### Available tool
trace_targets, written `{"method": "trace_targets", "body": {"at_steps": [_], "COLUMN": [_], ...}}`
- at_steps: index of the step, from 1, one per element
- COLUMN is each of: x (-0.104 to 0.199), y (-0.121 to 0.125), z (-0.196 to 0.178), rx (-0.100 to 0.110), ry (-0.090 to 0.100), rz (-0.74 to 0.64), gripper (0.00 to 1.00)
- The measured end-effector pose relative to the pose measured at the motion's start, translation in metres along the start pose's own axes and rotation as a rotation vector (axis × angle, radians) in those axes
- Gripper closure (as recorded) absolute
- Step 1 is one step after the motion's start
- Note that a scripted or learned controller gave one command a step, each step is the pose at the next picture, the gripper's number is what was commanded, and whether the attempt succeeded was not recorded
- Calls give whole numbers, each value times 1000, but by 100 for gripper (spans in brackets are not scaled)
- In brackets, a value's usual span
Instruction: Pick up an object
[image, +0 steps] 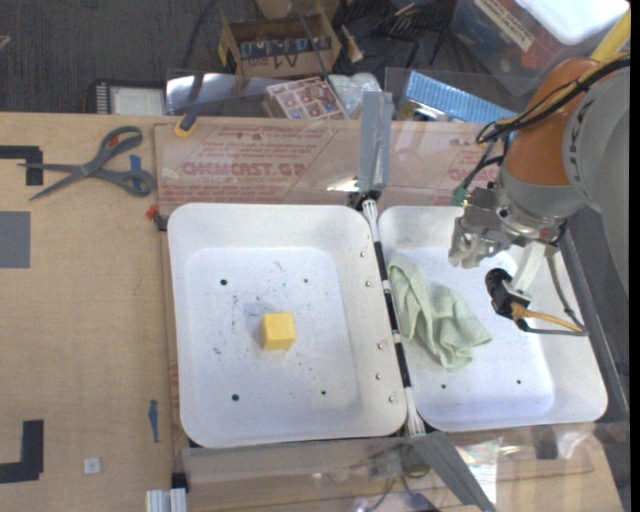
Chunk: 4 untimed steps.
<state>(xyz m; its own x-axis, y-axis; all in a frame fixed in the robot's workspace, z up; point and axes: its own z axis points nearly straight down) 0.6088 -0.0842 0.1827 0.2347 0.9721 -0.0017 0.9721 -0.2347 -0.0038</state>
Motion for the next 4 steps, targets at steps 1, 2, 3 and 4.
{"method": "trace_targets", "body": {"at_steps": [1,2,3,4], "x": [-41,2,-59,-36], "y": [-42,-42,-49,-125], "z": [90,0,52,1], "rx": [-5,0,4,4], "ry": [0,0,2,2], "rz": [117,365,198,45], "gripper": [100,100,100,100]}}
